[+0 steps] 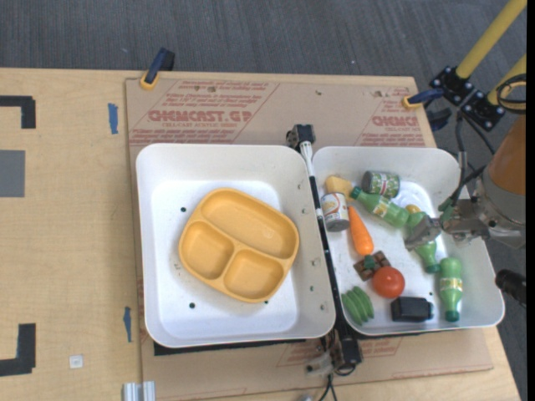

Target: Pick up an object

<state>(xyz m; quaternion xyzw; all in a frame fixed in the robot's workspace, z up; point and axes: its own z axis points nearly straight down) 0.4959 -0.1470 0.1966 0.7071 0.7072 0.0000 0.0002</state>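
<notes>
The left bin (159, 249) holds 1 yellow divided tray (238, 245), with bare white floor all round it. The right bin (481, 307) is crowded. The gripper (426, 230) reaches over its right wall; whether it is open or closed cannot be told. Just beside it lie 3 green bottles (386, 210), 1 of them (450, 286) near the right wall. Also here: 1 carrot (360, 232), 1 tomato (389, 282), 2 cans (336, 210), 1 black block (411, 309).
</notes>
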